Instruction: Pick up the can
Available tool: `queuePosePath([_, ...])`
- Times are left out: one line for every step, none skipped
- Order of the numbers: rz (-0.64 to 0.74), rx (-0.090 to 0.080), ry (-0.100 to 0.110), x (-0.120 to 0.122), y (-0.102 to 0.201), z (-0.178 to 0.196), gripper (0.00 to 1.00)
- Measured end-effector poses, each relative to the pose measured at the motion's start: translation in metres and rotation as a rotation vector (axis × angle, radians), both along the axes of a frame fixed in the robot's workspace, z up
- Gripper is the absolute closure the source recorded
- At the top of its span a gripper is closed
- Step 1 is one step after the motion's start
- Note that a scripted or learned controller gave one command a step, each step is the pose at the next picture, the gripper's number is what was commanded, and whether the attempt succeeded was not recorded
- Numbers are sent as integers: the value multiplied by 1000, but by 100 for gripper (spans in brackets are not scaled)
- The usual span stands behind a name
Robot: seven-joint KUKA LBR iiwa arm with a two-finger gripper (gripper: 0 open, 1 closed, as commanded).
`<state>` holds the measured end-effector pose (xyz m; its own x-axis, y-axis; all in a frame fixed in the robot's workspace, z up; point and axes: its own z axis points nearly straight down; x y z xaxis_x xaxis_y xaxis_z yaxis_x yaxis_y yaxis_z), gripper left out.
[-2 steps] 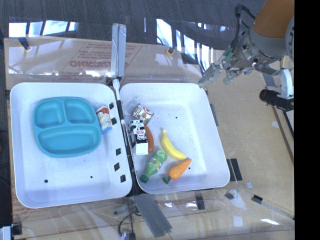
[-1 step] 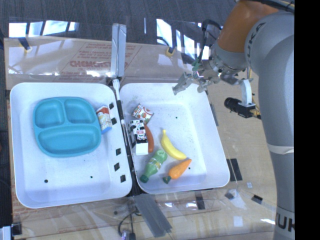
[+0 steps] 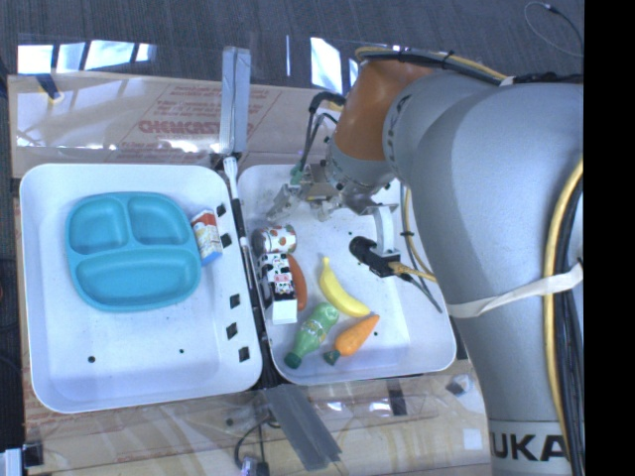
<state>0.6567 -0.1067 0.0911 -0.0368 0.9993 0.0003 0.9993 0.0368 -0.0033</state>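
The can [image 3: 277, 239] lies on its side near the left wall of the right bin [image 3: 427, 350], close to the frame's centre, not yet lifted. The gripper [image 3: 316, 190] hovers just up and right of it, near the bin's upper wall; whether its fingers are spread or closed I cannot tell, and nothing is seen between them, so the grasp looks still to be made. Just below the can sits a cow-patterned carton [image 3: 275, 271], a likely hindrance. Further down lie a banana [image 3: 340, 291], green bottle [image 3: 313, 332] and carrot [image 3: 355, 337]. The left bin [image 3: 60, 365] holds a blue tray [image 3: 129, 249] and small carton [image 3: 206, 236].
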Motion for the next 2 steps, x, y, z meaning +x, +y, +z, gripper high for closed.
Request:
queuePosePath([-29, 0, 1, -45, 14, 0, 0])
queuePosePath([-50, 0, 0, -105, -1, 0, 0])
